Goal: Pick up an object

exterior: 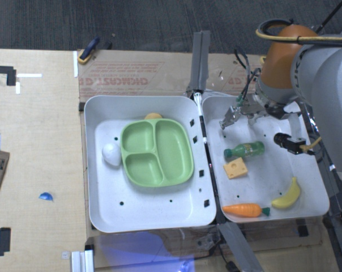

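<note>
Bottle, green, is seen lying in right bin, long axis left-right, cap end left. Cheese wedge lies just below; banana, carrot nearer front. Gripper hovers above-left; finger state cannot be told.

The light is bright and even, and it comes from above. The two white bins shine pale, almost washed out. Shadows are soft and small, tucked close under the tray and the banana. A blue-purple glow lies at the bottom of the worktop. The picture is a bit grainy, and small things look soft
</note>
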You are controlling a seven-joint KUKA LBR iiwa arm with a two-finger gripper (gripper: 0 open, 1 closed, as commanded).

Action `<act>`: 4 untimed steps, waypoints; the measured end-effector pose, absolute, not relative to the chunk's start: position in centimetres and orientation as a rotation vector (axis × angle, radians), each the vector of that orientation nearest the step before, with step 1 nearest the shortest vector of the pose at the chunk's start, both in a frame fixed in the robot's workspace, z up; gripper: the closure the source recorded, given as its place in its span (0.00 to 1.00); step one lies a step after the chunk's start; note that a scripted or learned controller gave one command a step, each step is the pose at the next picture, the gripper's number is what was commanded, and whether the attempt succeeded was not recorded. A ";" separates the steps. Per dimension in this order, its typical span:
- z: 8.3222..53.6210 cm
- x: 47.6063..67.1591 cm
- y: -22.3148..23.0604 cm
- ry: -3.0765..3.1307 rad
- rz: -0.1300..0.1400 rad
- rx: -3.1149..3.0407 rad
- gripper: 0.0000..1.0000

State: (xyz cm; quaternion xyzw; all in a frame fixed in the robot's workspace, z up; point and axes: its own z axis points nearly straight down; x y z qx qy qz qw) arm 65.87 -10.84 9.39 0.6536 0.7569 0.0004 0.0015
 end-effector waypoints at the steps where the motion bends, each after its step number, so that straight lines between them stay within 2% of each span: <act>1: 9.2 59.5 -10.5 2.478 -0.001 1.930 0.00; 2: 19.2 58.7 -7.4 2.439 -0.001 1.979 0.00; 3: 19.1 58.6 -5.7 2.254 -0.001 2.187 0.00; 4: 9.3 54.0 -11.1 2.447 -0.001 1.971 0.00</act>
